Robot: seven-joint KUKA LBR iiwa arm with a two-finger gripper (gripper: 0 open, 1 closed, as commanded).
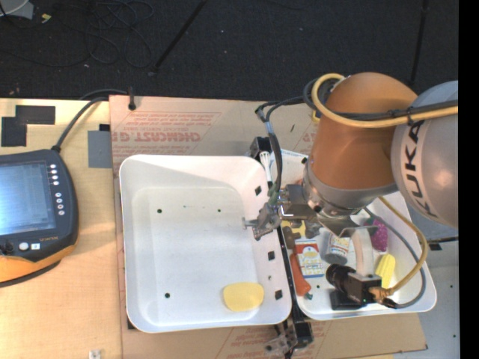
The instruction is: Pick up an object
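My gripper (263, 223) hangs over the right rim of the left bin (150, 200), near the divide between the two bins. The orange-banded wrist above it hides much of the right bin (419, 298). A pale yellow rounded object (243, 296) lies alone at the front of the left bin, well below the gripper. The right bin holds several items: a red-orange box (307, 262), a white tube (363, 250), a magenta object (380, 235) and a small yellow object (385, 268). Nothing shows between the gripper's tips.
A teach pendant (30, 204) rests on the bench at the far left. Both bins sit on a cardboard sheet (179, 129). Cables run along the gap between the bins.
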